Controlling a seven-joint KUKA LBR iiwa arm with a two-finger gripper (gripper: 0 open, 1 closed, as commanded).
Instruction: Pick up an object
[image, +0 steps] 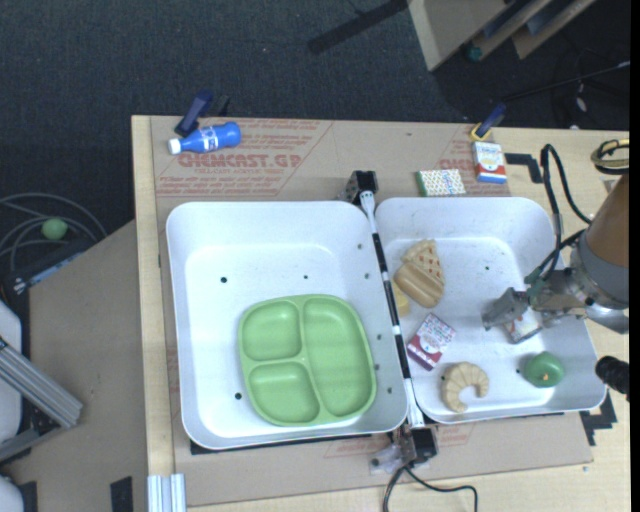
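The right bin (470, 222) holds a tan bread wedge (421, 272), a small red and white packet (430, 340), a croissant (465, 384) and a green apple (542, 370). My gripper (510, 315) hangs low over the right part of this bin, above and left of the apple, reaching in from the right. No object shows between its tips. The left bin (250, 235) holds a green divided plate (303, 358).
On the bench behind the bins lie a blue and white bottle (205, 138), a small patterned card (441, 182) and a small box (489, 162). Black cables (553, 185) run along the right bin's far right corner. The bins meet at a central rim (385, 290).
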